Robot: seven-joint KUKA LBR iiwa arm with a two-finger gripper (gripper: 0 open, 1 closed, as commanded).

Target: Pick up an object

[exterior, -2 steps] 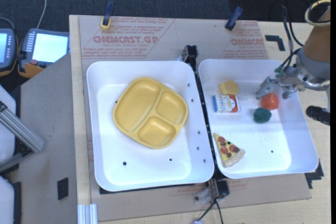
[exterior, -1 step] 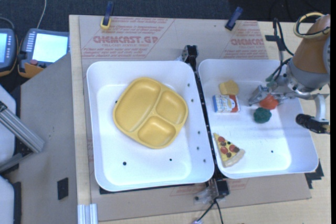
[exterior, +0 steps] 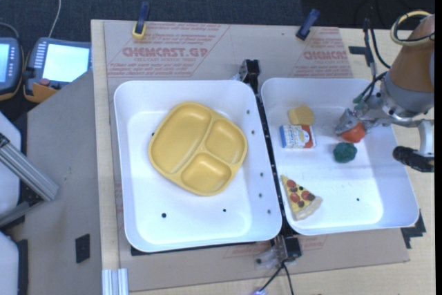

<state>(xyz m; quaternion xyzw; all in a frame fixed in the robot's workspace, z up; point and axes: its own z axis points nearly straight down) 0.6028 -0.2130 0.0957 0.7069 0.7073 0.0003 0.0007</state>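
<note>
The left bin (exterior: 131, 169) holds a yellow divided plate (exterior: 198, 157), lying slightly toward its far side. The right bin (exterior: 387, 211) holds the smaller things: a toy pizza slice (exterior: 302, 197) against its near-left corner, a small white carton (exterior: 298, 137) near its left wall, a yellow block (exterior: 301, 115) just behind the carton, and a green ball (exterior: 345, 152) around mid-bin. The gripper (exterior: 351, 129) is low toward the far-right part of this bin, its fingers pinching a small red-orange object (exterior: 353, 134), just behind the green ball.
</note>
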